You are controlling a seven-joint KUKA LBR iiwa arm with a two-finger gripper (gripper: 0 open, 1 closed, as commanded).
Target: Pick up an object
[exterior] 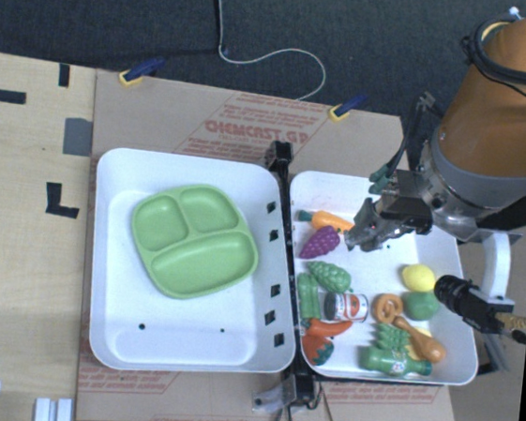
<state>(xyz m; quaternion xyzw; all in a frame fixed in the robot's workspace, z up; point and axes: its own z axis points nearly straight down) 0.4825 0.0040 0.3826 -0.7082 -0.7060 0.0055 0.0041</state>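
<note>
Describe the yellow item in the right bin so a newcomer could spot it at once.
Look in the right bin, toward its right side. The lemon lies there, touching a green piece below it. It is the bin's one plain yellow, rounded thing.

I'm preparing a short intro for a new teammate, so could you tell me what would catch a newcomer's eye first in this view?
Probably the big grey and orange arm reaching in from the right, its claw hanging over the right bin near the purple toy and the orange carrot. Next, that bin's bright jumble of toy food, including a yellow lemon. In the left bin, a light green divided plate lies alone.
</note>
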